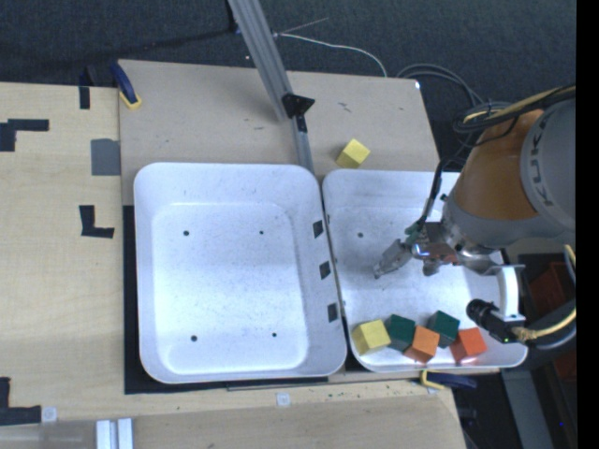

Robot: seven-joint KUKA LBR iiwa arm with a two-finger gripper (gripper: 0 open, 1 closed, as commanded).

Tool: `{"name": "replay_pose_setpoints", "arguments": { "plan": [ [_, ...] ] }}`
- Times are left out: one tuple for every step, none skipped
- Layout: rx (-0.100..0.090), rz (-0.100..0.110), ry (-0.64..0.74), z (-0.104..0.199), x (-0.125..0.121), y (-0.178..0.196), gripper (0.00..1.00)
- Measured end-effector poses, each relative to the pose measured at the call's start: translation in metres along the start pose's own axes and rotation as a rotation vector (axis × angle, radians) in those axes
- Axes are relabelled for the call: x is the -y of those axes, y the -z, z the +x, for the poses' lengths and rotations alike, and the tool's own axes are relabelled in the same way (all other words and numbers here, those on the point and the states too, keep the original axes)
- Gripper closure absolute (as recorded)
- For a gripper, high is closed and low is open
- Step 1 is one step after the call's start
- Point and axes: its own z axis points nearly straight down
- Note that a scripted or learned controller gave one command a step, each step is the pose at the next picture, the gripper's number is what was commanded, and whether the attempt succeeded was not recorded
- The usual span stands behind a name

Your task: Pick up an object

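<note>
Several small blocks lie along the near edge of the right bin (374,204): a yellow one (372,335), a dark green one (401,328), an orange one (423,343), a green one (444,325) and a red-orange one (469,343). My gripper (404,266) hangs over the middle of the right bin, above and apart from that row. Its fingers are spread open, with only bare bin floor showing between them. The grey arm with its orange band (496,181) reaches in from the right.
The left bin (225,185) sits beside the right one. Another yellow block (354,153) rests on the bench just beyond the right bin's far rim. A grey metal bar (267,50) slants down towards the gap between the bins. Cables lie at the back right.
</note>
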Motion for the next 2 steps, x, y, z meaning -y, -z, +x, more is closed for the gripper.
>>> {"name": "replay_pose_setpoints", "arguments": {
  "plan": [
    [0.004, -0.012, -0.001, 0.021, -0.046, 0.042, 0.0],
    [0.003, -0.004, -0.003, 0.044, -0.039, 0.029, 0.0]
  ]
}}
